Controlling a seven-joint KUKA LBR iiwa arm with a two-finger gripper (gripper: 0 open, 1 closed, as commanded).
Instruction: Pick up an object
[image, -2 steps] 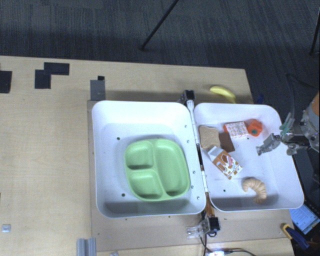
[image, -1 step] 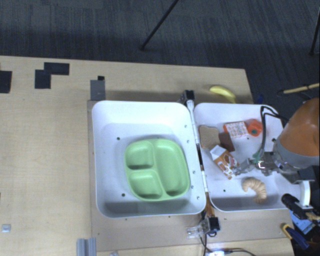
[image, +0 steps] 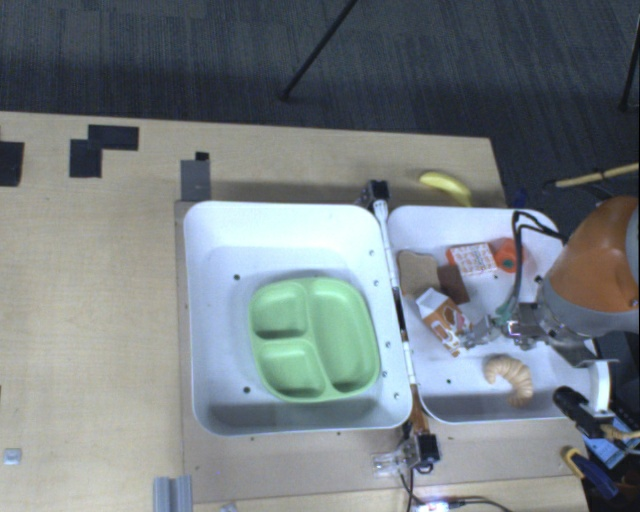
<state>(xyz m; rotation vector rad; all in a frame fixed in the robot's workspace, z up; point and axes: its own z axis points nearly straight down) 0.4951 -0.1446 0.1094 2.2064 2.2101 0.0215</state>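
You see the pale wooden counter (image: 90, 330) carrying two shallow white plastic bins. Take the right-hand bin (image: 470, 408) as your landmark. Left of it, the other white bin (image: 205, 300) holds a green three-compartment plastic tray (image: 312, 337). The end effector (image: 478, 331) reaches into the landmark bin; you cannot tell its opening. Just beside it lies a small white-and-orange carton (image: 438, 312), with a tan croissant-shaped toy (image: 510, 374) toward the near wall.

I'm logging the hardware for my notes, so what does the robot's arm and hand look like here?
The arm is grey with a rounded orange band above the wrist. A thin dark cable loops along its side toward the wrist. The hand is a small metallic grey part with slim fingers, reaching in over the right white bin.
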